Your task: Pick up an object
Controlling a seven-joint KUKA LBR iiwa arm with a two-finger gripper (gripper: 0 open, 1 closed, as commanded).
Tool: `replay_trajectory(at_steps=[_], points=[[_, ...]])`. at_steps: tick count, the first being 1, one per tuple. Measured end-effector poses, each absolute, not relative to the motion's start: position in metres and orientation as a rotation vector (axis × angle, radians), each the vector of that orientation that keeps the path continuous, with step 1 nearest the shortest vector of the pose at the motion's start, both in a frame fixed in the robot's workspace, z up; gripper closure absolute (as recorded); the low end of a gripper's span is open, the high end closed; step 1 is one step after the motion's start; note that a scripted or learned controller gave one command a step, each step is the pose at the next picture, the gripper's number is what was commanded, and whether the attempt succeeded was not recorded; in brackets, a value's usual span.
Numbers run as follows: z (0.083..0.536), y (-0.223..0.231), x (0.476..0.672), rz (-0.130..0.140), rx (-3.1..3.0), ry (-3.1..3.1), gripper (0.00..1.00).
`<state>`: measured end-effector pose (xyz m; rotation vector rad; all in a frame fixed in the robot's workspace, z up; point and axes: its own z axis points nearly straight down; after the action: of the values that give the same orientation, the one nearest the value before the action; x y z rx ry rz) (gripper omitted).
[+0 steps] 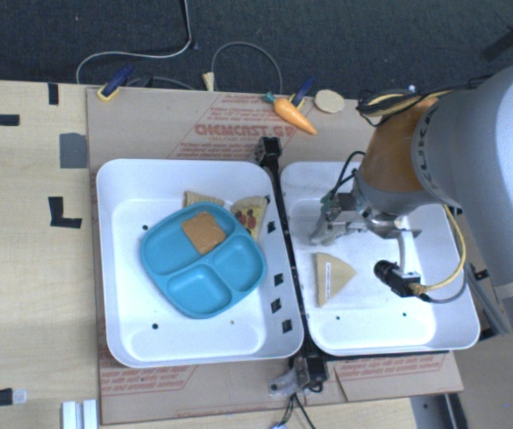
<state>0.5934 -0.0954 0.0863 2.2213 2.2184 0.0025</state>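
Two white bins sit side by side on a sheet of cardboard (pixel 230 128) that covers the worktop (pixel 24 266). The left bin (pixel 118 329) holds a blue divided plate (pixel 205 262) near its middle, and a brown square of toast (pixel 204 231) lies in the plate's far compartment. Two more flat pieces (pixel 249 211) poke out from under the plate's far edge, toward the divider between the bins. In the right bin (pixel 453 329) a pale triangular wedge (pixel 331 276) lies flat near the left wall, about midway along it, with bare bin floor around it. Beyond the bins, on the far edge of the cardboard, lie a toy carrot (pixel 294 116) and a small pale disc (pixel 330 101), both well apart from the bins. Cables (pixel 185 25) loop over the dark floor behind the worktop.

The arm (pixel 471 150) comes in from the right over the right bin's far half, its orange band (pixel 395 155) above the wrist. The gripper (pixel 328 226) points down toward the bin's far left part, just beyond the wedge. Its fingers are too blurred and small to tell whether they are spread or closed. Nothing can be seen between them.
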Motion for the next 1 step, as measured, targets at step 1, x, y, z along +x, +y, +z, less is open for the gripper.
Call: replay_trajectory(at_steps=[1], points=[[0.1904, -0.0766, 0.5621, 0.006, 2.217, 2.222, 1.00]])
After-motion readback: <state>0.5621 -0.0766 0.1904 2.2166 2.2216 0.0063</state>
